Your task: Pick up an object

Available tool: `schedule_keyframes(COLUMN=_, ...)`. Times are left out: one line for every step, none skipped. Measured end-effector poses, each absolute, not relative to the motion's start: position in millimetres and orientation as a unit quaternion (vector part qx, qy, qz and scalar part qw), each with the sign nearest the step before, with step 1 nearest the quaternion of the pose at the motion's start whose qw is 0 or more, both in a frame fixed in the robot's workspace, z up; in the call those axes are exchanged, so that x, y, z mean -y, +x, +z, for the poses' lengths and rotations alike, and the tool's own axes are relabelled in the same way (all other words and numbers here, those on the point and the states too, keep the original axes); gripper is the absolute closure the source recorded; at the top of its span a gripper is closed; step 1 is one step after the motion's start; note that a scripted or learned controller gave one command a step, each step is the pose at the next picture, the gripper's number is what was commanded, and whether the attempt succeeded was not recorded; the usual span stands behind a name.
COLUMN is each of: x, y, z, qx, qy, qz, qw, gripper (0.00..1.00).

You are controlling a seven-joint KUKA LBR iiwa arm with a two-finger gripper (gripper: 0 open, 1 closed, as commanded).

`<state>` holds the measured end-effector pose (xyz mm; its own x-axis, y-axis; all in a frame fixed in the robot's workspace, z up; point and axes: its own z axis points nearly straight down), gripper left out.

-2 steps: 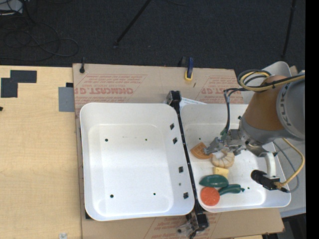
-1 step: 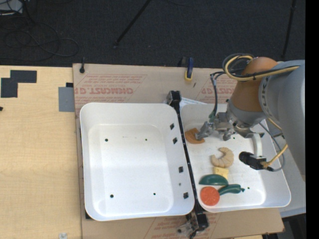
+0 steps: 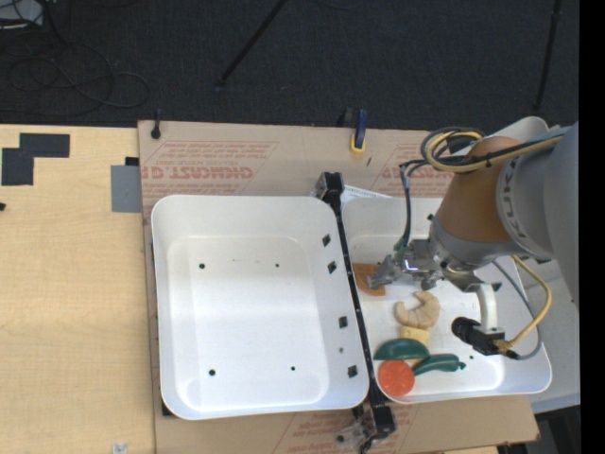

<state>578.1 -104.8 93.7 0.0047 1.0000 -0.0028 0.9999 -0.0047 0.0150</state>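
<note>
1. Brown flat piece (image 3: 371, 280): lies in the right bin (image 3: 531, 382), against its left wall, about midway between the far and near ends. The metal tip of the gripper (image 3: 397, 270) is at its right edge; whether they touch cannot be told.
2. Tan curved piece (image 3: 419, 310): right bin, just on the near side of the gripper, to the right of the brown flat piece and apart from it.
3. Green item (image 3: 402, 350): near-left part of the right bin, nearer than the tan curved piece. A dark green stalk (image 3: 439, 363) runs off to its right.
4. Orange-red disc (image 3: 396, 377): near-left corner of the right bin, touching the green item's near edge.
5. Gripper: low over the left half of the right bin. Whether it is released or clenched cannot be told.
6. Arm (image 3: 492, 206): grey with an orange band, reaching in from the right over the far half of the right bin.
7. Left bin (image 3: 246, 301): white and shallow, beside the right bin, with a black strip (image 3: 345, 291) between them.
8. Cardboard sheet (image 3: 236, 159): under both bins, printed in red. A blue and yellow clamp (image 3: 359, 132) sits on its far edge.
9. Table (image 3: 66, 301): pale wood, to the left of the cardboard sheet.
</note>
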Motion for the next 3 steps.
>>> schedule_keyframes(x=174.6, y=512.9, z=132.0, qx=-0.704, qy=0.71, qz=-0.0021, qw=-0.001, gripper=0.0)
schedule_keyframes(x=106.4, y=518.1, z=85.0, qx=-0.708, qy=0.706, qz=-0.001, qw=-0.003, gripper=0.0)
schedule_keyframes(x=3.2, y=586.3, z=194.4, qx=-0.712, qy=0.703, qz=0.0058, qw=0.003, gripper=0.0)
